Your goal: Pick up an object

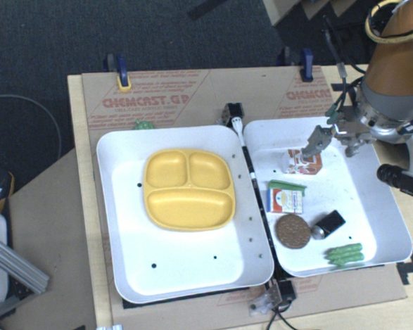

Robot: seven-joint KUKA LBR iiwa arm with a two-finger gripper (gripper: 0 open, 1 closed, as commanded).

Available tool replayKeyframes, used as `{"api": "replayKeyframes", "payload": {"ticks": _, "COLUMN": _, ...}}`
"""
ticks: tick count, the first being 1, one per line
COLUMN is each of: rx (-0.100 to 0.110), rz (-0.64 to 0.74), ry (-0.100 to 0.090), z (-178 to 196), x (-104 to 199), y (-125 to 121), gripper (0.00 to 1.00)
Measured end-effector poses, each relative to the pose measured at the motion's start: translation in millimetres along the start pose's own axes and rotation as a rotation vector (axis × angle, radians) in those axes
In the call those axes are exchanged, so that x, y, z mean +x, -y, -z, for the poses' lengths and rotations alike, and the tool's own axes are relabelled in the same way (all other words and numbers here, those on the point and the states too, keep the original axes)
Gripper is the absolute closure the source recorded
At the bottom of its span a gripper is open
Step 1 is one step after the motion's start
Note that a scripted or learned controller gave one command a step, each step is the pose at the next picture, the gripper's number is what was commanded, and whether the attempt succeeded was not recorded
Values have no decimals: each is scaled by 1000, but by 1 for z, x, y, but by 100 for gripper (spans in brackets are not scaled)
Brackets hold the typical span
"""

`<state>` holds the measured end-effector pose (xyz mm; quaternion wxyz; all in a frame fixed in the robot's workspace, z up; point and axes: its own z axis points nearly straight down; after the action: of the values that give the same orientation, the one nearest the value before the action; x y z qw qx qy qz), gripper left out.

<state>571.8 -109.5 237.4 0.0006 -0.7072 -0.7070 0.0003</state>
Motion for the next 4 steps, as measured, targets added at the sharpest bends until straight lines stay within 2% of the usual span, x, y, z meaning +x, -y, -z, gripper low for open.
{"api": "replayKeyframes", "payload": {"ticks": 1, "rx": -9, "rz": 8, "ry": 0, "z": -15, "x": 50, "y": -99, "gripper": 0}}
{"api": "replayKeyframes", "payload": {"ticks": 2, "rx": -8, "rz": 2, "ry": 2, "z": -3, "x": 46, "y": -96, "gripper": 100}}
{"api": "replayKeyframes", "payload": {"ticks": 3, "rx": 6, "rz": 8, "ry": -2, "z": -55, "x": 143, "y": -76, "gripper": 100}}
{"api": "replayKeyframes", "payload": {"ticks": 4, "rx": -4, "rz": 7, "ry": -2, "z": -8, "x": 194, "y": -50, "gripper": 100}}
